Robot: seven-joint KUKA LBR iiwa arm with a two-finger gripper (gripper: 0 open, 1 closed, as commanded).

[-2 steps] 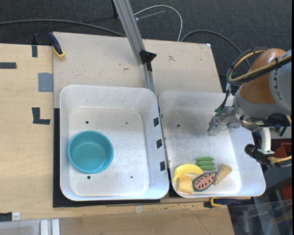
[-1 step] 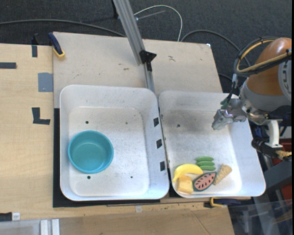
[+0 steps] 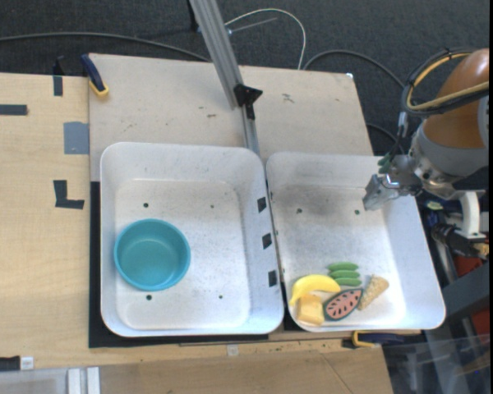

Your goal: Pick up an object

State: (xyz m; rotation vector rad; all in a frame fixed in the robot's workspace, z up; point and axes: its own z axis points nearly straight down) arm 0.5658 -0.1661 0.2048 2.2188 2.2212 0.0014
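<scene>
- Setting: dark carpeted floor with loose cables; a pale wooden bench (image 3: 33,179) carrying two shallow white bins side by side.
- Left bin (image 3: 181,158): holds one teal bowl (image 3: 152,254), upright, near the bin's left edge toward its front corner.
- Right bin (image 3: 329,187): toy foods clustered at the front edge, touching or just beside one another.
  - Yellow banana (image 3: 312,286), leftmost.
  - Orange-yellow block (image 3: 311,310), below the banana, at the front rim.
  - Watermelon slice (image 3: 343,304), right of the block.
  - Green pea pod (image 3: 343,270), behind the watermelon slice.
  - Tan wedge-shaped piece (image 3: 375,289), rightmost.
- Arm: grey with orange band, entering over the right bin's right edge near its back corner.
- Gripper (image 3: 379,194): above the right bin's back right area, well apart from the food cluster; nothing seen in it; finger spread cannot be made out.
</scene>
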